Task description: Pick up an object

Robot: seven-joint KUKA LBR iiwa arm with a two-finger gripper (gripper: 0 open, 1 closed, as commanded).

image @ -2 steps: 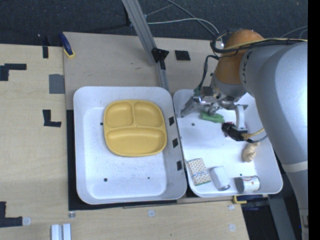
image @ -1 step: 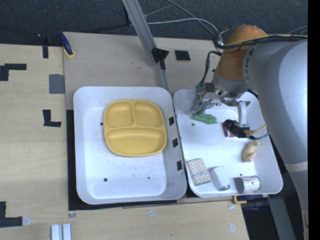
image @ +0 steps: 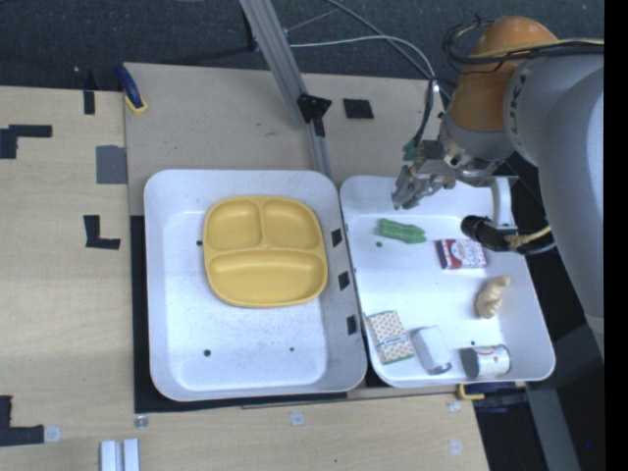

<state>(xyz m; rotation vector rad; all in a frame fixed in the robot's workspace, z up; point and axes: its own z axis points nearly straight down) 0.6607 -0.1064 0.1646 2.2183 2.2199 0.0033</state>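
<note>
Toward five o'clock of our claw (image: pixel 406 196), near it, lay the green object (image: pixel 401 231) in the right bin (image: pixel 365 196), long axis running nine to three. We held nothing; we could not tell the claw's opening. A red packet (image: pixel 460 254) sat at three o'clock of the green object, clear of our path.

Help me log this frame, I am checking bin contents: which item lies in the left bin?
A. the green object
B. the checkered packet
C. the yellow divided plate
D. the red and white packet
C. The yellow divided plate lies in the left bin, while the other small items sit in the right bin.
</note>
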